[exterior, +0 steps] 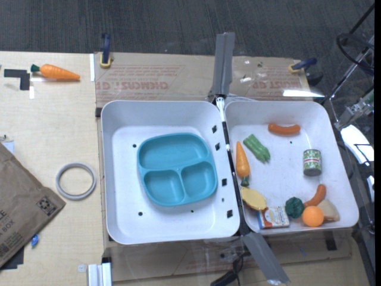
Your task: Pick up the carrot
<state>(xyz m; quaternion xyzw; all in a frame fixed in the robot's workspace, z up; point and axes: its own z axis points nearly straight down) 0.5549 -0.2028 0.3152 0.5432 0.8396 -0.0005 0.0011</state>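
Carrot (241,159) number one lies in the right bin (333,154), close against its left wall, leaf end toward the far side and tip pointing to the near side. Just beside it to the right is a green vegetable piece (257,148); beyond that a sausage (284,128) lies near the far wall, and a small can (312,162) stands upright toward the right wall. Near the carrot's tip is a yellow food piece (253,199), then a small carton (274,217), a dark green floret (293,206), an orange (312,216) and a second sausage (317,194) clustered along the near wall. The left bin (119,159) holds a teal divided plate (177,168). Well apart – on the bench at far left – lies a second carrot (55,72), with a tape ring (75,180) nearer the camera.
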